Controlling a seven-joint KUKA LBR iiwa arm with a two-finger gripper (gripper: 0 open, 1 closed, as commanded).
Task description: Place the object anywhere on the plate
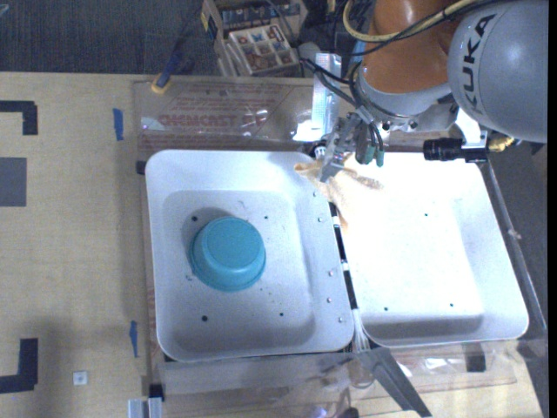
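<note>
Two shallow white plastic bins (165, 190) lie below the gripper (341, 159). One round blue plastic plate (228, 252) sits lower left of it, one tan floppy object (341, 181) just beneath.

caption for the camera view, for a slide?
KUKA arm's tool hangs over the far end of the seam between two white bins, a tan object at its tip; blue plate sits in the left bin.

one fixed camera above bench, looking down at slant on both white bins (174, 338), arm (487, 50) entering from right.
</note>
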